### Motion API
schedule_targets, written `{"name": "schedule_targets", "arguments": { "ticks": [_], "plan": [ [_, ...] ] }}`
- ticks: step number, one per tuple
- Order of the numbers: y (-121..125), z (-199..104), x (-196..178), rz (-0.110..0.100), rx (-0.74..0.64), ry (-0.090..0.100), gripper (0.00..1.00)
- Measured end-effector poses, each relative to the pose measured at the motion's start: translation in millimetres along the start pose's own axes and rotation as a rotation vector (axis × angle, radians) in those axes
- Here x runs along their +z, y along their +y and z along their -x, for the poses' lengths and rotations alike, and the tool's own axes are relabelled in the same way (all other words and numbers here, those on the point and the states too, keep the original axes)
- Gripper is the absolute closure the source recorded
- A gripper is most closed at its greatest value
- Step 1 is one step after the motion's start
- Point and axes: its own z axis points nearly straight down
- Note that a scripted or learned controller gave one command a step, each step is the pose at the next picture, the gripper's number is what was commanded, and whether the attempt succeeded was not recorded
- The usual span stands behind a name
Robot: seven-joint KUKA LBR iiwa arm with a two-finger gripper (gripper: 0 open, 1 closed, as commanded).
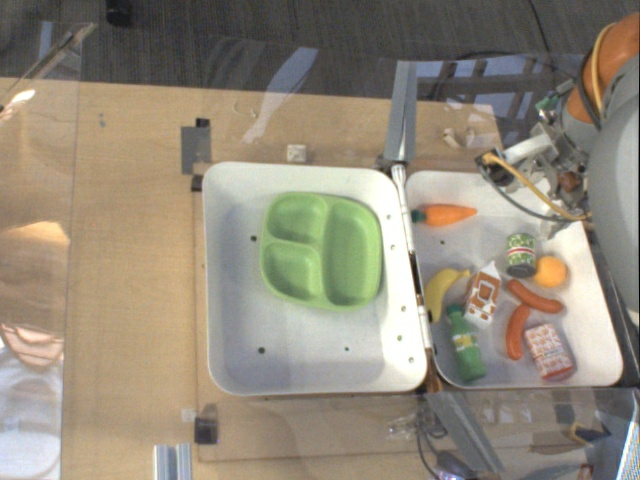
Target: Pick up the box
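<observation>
Two boxes lie in the right bin (600, 298). A small white and orange carton (483, 296) sits near the bin's middle, between a banana and a sausage. A pinkish-red box (548, 352) lies flat near the front right corner. My gripper (560, 176) hangs over the back right part of this bin, wrapped in yellow cable, well behind both boxes and touching neither. The grey arm with its orange band (612, 58) comes in from the upper right.
The right bin also holds a carrot (446, 214), a banana (441, 290), a green bottle (464, 345), a small can (520, 255), an orange (550, 272) and two sausages (530, 308). A green divided plate (322, 251) lies in the left bin (230, 298).
</observation>
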Motion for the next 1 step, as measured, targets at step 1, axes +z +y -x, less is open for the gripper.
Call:
{"name": "schedule_targets", "arguments": {
  "ticks": [1],
  "plan": [
    [-3.2, -3.0, -11.6, 0.001, -0.012, 0.002, 1.0]
  ]
}}
